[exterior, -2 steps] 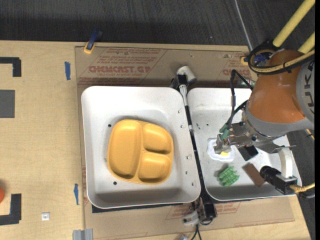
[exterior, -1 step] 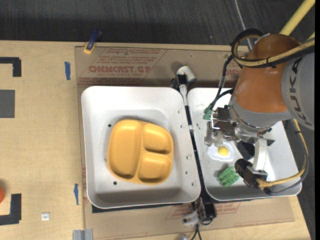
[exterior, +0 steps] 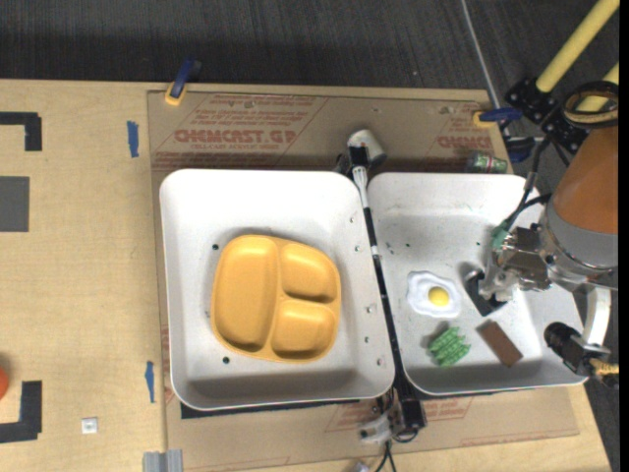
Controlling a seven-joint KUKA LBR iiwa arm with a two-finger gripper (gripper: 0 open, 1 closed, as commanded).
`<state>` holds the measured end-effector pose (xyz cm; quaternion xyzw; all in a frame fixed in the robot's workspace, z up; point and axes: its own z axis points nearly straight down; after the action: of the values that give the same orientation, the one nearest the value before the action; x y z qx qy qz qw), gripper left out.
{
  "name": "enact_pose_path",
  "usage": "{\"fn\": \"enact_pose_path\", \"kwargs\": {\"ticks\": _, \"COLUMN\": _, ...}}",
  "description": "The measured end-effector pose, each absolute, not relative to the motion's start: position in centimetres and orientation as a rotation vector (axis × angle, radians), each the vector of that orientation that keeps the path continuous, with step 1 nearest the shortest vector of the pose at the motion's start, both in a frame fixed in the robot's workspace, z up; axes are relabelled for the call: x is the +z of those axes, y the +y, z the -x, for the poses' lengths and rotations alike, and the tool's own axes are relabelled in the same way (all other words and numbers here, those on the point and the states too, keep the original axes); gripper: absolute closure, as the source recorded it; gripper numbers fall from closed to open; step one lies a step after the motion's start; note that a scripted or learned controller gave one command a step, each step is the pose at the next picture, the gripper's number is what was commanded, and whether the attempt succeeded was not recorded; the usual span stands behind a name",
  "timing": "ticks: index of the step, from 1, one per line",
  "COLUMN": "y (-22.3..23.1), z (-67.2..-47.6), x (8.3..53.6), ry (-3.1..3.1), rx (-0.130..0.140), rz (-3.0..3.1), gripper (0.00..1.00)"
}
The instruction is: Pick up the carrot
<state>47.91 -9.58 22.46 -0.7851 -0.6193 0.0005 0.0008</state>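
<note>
My gripper (exterior: 486,291) hangs low over the right bin (exterior: 442,197), near its right side, with the grey arm and its orange band (exterior: 593,197) above it. The gripper's dark tip sits just right of a toy fried egg (exterior: 433,296) and above a brown bar (exterior: 499,343). I cannot make out anything held at the tip.
A green leafy toy (exterior: 449,346) lies at the front of the right bin. The left bin (exterior: 187,264) holds a yellow divided plate (exterior: 277,296). A small orange-red thing (exterior: 3,382) pokes in at the bench's far left edge. Cables and a yellow pole (exterior: 580,37) stand at the back right.
</note>
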Motion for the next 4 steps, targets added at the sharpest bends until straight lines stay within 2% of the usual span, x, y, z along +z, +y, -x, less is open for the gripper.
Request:
{"fn": "enact_pose_path", "kwargs": {"ticks": 1, "y": -3.9, "z": -48.0, "x": 24.9, "ry": -1.746, "rx": -0.001, "rz": 2.613, "gripper": 1.00}}
{"fn": "enact_pose_path", "kwargs": {"ticks": 2, "y": -0.1, "z": -48.0, "x": 24.3, "ry": -1.395, "rx": -0.001, "rz": 2.816, "gripper": 1.00}}
{"fn": "enact_pose_path", "kwargs": {"ticks": 3, "y": 6.4, "z": -47.9, "x": 19.5, "ry": -1.657, "rx": 0.005, "rz": 2.665, "gripper": 1.00}}
{"fn": "enact_pose_path", "kwargs": {"ticks": 4, "y": 7.3, "z": -48.1, "x": 27.9, "ry": -1.184, "rx": 0.001, "rz": 2.910, "gripper": 1.00}}
